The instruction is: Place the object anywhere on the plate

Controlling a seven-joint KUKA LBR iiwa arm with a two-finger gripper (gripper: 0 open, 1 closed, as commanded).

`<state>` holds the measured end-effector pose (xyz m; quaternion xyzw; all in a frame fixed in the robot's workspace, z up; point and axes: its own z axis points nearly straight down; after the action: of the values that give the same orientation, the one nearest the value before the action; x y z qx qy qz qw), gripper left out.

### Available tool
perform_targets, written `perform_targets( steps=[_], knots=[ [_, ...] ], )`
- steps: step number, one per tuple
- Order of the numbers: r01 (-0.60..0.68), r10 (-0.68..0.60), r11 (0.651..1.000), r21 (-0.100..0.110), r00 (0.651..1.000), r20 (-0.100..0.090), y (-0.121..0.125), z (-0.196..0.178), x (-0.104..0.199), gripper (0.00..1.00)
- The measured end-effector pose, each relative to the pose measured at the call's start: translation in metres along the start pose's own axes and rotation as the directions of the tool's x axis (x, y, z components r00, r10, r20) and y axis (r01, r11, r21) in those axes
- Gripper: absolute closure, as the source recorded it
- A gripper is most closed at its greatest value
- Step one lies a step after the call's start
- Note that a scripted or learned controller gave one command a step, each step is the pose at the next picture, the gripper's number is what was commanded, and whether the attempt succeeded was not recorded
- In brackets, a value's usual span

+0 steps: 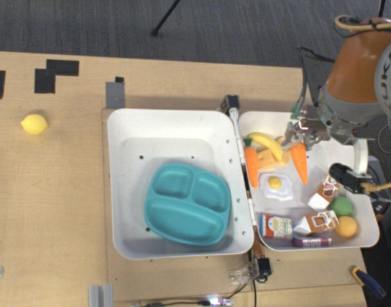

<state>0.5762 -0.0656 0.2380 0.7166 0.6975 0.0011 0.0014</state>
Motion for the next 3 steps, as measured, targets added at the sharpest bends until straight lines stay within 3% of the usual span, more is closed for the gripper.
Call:
perform_targets(
  steps=[1, 2, 3],
  knots=[
    [-0.058, 0.058, 0.998, 0.004, 0.998, -0.001, -0.016, 0.054, 0.031, 1.00],
    [0.030, -0.030, 1.000, 0.003, 1.000, -0.002, -0.041, 0.053, 0.094, 1.00],
    [0.032, -0.032, 0.999, 0.004, 0.999, -0.002, -0.074, 0.054, 0.146, 1.00]
  ],
)
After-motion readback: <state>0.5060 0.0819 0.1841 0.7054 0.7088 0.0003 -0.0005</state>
